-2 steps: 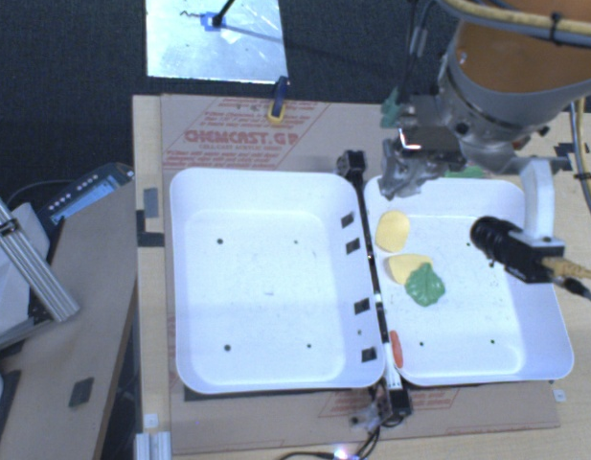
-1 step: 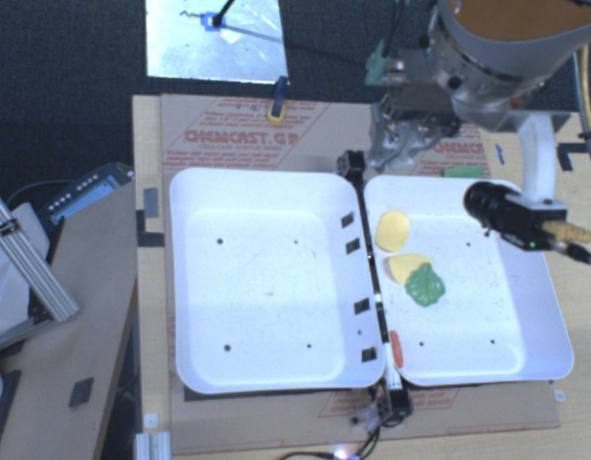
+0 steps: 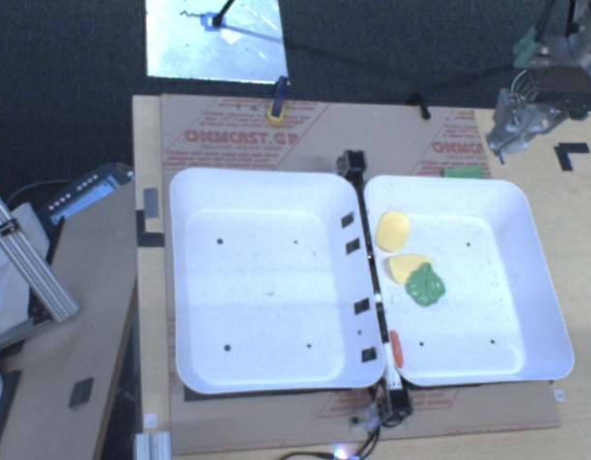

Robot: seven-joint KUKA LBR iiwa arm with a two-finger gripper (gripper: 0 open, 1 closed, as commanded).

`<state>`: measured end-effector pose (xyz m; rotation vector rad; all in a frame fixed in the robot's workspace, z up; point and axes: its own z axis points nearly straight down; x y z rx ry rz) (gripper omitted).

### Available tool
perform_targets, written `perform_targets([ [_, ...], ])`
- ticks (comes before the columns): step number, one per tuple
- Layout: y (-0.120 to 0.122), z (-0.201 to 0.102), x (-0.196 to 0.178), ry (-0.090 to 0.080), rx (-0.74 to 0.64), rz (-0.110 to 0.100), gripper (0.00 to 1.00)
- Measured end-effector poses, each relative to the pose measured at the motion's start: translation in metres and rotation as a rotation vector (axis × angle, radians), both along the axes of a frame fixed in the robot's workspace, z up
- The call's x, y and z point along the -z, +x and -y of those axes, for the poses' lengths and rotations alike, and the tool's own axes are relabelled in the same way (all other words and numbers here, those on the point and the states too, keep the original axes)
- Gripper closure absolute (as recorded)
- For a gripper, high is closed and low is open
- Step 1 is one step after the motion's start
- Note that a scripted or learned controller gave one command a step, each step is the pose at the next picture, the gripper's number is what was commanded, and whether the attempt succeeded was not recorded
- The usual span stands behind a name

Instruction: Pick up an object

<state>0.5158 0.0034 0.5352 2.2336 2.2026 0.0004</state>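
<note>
The arm is reaching in at the upper right corner of the camera view, with only its wrist end and tooling showing, and the gripper [image 3: 511,132] is hanging above the bench beyond the far right corner of the right bin [image 3: 539,257], outside that bin's rim. The metal finger assembly is pointing down and toward the left, its tips sitting over the brown board just beside a small green strip [image 3: 465,172] that is lying on the board against the bin's far edge. Nothing is showing between the fingers, but how far apart they are standing cannot be told at this size. The objects to pick are lying well apart from the gripper, in the left half of the right bin: a round pale yellow piece [image 3: 393,229] is sitting near the divider, a second yellow piece [image 3: 403,267] is lying just nearer the camera, and a green leafy piece [image 3: 425,285] is overlapping that second piece's right edge. A small orange-red piece [image 3: 397,350] is resting at the bin's near left corner, close to the black hinge strip [image 3: 370,276] that is running between the two bins. The left bin [image 3: 266,276] is sitting side by side with the right one, touching along that strip. A shiny metal sheet [image 3: 215,25] is lying on the dark floor beyond the bench.
</note>
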Motion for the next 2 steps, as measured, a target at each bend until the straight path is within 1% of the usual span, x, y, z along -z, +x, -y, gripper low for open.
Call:
perform_targets([
  [1, -0.024, -0.043, 0.099, 0.003, -0.021, -0.012, 1.0],
  [2, -0.029, -0.109, 0.036, 0.007, -0.025, 0.005, 1.0],
])
